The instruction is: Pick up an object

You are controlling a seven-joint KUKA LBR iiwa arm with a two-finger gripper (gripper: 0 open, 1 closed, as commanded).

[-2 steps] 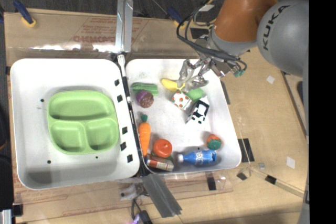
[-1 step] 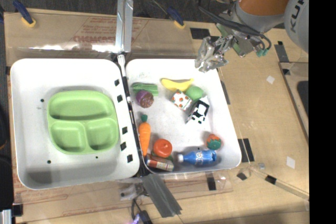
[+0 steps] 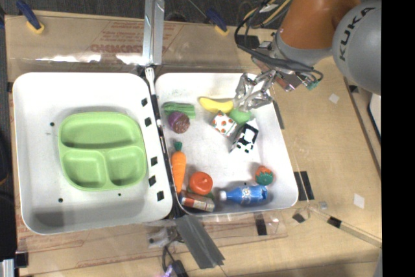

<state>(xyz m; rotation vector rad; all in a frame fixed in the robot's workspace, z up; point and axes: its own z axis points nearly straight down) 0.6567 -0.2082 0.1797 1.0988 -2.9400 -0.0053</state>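
We count two white bins on the surface point(image 3: 324, 159): the left bin point(image 3: 32, 139) holds one green tray point(image 3: 100, 151), the right bin point(image 3: 272, 178) holds the rest. There we count one banana point(image 3: 213, 104), one die point(image 3: 223, 124), one black-and-white block point(image 3: 244, 138), one purple ball point(image 3: 178, 121), one carrot point(image 3: 178, 165), one blue bottle point(image 3: 243, 194) and one green piece point(image 3: 239, 116). The arm point(image 3: 318, 16) enters from the upper right and bends down. Its hand point(image 3: 249, 100) sits over the green piece, right of the banana; we cannot tell whether it is open or closed.
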